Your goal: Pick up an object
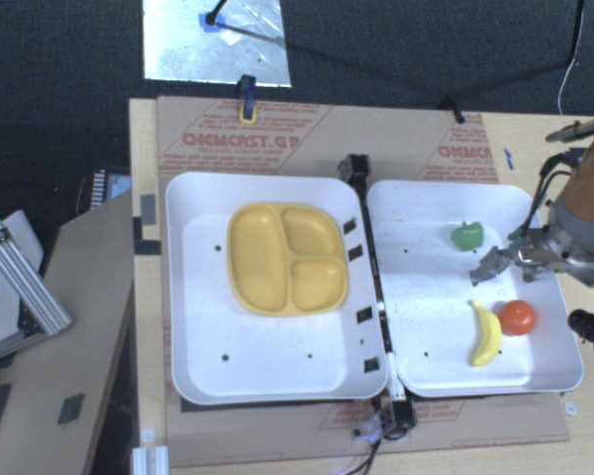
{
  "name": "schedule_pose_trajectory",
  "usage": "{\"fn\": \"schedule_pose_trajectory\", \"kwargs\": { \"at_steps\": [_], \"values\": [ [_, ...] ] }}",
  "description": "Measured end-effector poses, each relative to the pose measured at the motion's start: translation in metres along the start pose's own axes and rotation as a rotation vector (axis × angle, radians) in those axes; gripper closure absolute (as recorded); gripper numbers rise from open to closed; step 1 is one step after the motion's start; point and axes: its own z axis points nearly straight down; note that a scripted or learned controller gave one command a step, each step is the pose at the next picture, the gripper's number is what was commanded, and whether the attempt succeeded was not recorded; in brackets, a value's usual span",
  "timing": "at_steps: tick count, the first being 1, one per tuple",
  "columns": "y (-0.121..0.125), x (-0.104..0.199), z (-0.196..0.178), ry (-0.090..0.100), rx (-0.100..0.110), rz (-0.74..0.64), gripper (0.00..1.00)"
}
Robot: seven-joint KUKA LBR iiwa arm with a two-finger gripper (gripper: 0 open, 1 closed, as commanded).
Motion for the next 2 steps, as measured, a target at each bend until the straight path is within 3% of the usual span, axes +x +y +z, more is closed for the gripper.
{"fn": "schedule_pose_trajectory", "kwargs": {
  "at_steps": [1,2],
  "values": [
    [0.003,0.011,0.052,0.000,0.000,-0.004,0.00],
    [0.005,0.009,0.038,-0.003,-0.007,-0.001,1.00]
  ]
}}
